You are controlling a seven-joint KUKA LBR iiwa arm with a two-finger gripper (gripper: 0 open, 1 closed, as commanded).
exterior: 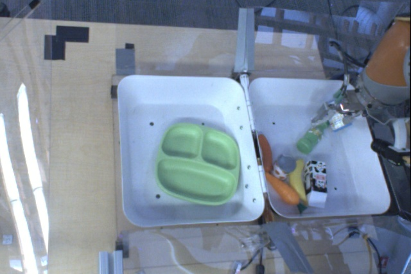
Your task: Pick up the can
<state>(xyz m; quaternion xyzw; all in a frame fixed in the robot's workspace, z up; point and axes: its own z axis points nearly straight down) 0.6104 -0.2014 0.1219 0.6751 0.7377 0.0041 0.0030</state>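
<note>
1. Can (309,140): a small green cylinder that lies tilted on the floor of the right-hand white bin (359,183), in its upper middle part, with its paler end pointing up and to the right.
2. Far to the left of the can, a green plate (198,163) with 3 compartments lies flat in the middle of the left-hand white bin (128,138).
3. Left of the can and a little lower, a slim orange carrot (265,149) lies along the wall between the 2 bins.
4. Below and left of the can, a second carrot (282,189) lies slantwise, and a small grey thing (286,163) sits just above it; what the grey thing is cannot be told.
5. Just below the can, a yellow banana (297,178) lies near the second carrot.
6. Below the can and slightly right, a black-and-white carton (315,178) lies beside the banana.
7. Up and to the right of the can, the gripper (339,113) hangs close to the can's paler end; whether it is open or closed cannot be told, and whether it touches the can is also unclear.
8. Further right of the can, the arm's orange band (392,54) rises above the gripper.
</note>
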